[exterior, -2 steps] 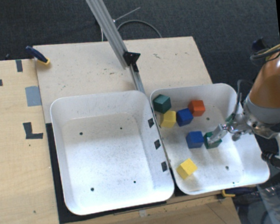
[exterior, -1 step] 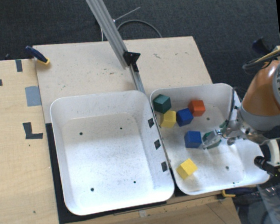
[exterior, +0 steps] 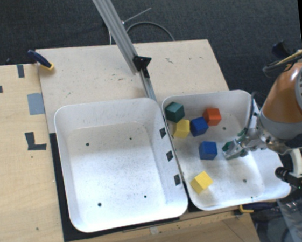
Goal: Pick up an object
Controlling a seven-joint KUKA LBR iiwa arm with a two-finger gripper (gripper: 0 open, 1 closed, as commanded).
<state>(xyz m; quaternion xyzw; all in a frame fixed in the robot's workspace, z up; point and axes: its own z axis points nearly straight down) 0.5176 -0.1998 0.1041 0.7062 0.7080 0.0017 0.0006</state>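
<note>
Claw (exterior: 233, 150) near right bin's (exterior: 246, 97) edge.

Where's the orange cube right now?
The orange cube sits in the right bin, near its far edge, just right of a blue cube and up-left of the gripper.

From my screen, the left bin (exterior: 115, 165) has a wide bare floor, so I could come down almost anywhere in it. The right bin (exterior: 219, 153) is more crowded. A green block (exterior: 174, 111), a yellow block (exterior: 181, 129), a blue block (exterior: 198, 126) and an orange block (exterior: 212, 116) sit close together near its far wall, with little room between them. A second blue block (exterior: 208, 150) sits just beside my gripper (exterior: 232, 149). Another yellow block (exterior: 202, 182) sits apart with bare floor around it. A metal rail (exterior: 119, 32) slants over the bench behind the bins.
</note>
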